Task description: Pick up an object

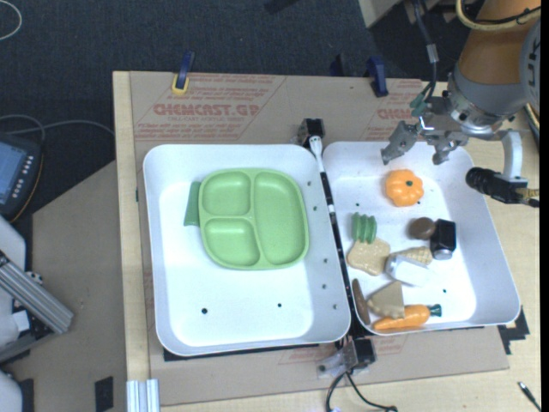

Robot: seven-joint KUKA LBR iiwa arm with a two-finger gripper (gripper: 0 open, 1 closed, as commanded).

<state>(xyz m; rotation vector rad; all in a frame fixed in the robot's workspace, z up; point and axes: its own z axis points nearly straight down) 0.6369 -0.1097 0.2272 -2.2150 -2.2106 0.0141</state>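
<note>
Fingers of the grey two-finger gripper (421,148) are spread apart with nothing between them, hanging just above the small round orange pumpkin toy (403,187) at upper right, likely ready to drop and grab.

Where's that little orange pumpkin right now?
The orange pumpkin sits in the right bin, near its far end, just below the gripper and above the brown piece.

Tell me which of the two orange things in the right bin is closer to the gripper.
The round orange pumpkin, just below the open gripper. The long carrot lies at the bin's near edge.
</note>
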